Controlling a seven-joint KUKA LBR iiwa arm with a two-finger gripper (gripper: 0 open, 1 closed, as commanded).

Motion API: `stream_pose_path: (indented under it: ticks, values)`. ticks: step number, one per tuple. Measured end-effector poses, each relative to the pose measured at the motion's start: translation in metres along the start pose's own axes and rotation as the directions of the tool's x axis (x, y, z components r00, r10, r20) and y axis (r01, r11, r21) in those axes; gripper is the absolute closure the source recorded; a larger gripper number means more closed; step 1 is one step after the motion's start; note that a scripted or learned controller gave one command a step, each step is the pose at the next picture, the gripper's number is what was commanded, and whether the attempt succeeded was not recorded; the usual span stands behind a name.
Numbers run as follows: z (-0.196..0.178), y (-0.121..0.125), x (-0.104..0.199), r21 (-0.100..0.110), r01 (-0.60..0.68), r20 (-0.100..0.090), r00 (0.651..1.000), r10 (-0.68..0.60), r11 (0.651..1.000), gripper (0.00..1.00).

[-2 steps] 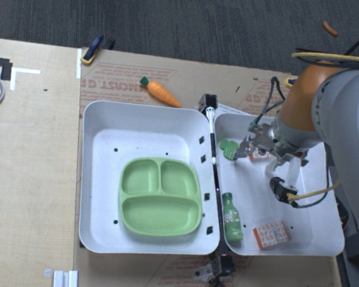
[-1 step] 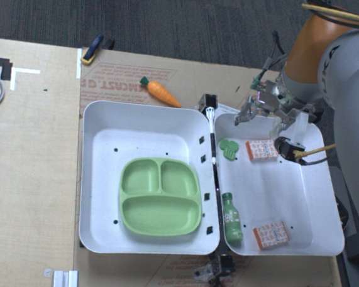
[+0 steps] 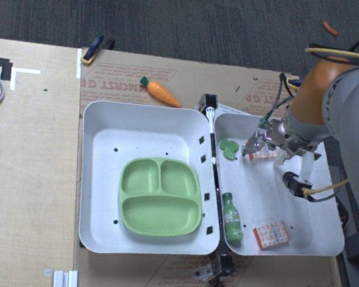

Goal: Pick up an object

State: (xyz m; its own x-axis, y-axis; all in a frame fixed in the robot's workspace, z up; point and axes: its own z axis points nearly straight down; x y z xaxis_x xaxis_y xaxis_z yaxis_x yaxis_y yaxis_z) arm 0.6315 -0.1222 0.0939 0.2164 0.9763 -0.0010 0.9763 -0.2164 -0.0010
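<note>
We see the arm (image 3: 335,98) reaching in from the right over the right bin (image 3: 322,238), its jaws (image 3: 263,144) low at that bin's upper left part. A small white and red packet (image 3: 262,152) lies right under them, its long axis running roughly left to right; we cannot tell whether the jaws are spread or closed, or whether they have hold of it, because the wrist hides them. Just left of the packet sits a small green piece (image 3: 229,149), near the wall between the bins. Lower down, a green bottle (image 3: 231,218) lies along that same wall, long axis near vertical in the view, cap end pointing up and away from us; its label is too small to read. Right of the bottle lies a red-patterned box (image 3: 272,235), tilted, its long axis rising to the right; its print is not legible. The left bin (image 3: 105,132) holds a green divided plate (image 3: 160,197). Behind the bins, on cardboard (image 3: 129,78) with mirrored red lettering we cannot make out, a carrot (image 3: 161,92) points its tip down to the right. The desk (image 3: 25,169) stretches left.
</note>
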Motion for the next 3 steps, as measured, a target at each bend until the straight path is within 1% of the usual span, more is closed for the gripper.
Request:
stream_pose_path:
  ticks: [1,2,3]
  values:
    - [0.0018,-0.0216,0.025,0.001,0.14,-0.001,0.99,-0.14,0.99,0.0]
    - [-0.0078,-0.0214,0.0242,0.001,0.138,0.0,0.99,-0.138,0.99,1.0]
    - [-0.0078,-0.0214,0.0243,0.001,0.137,0.0,0.991,-0.137,0.991,0.0]
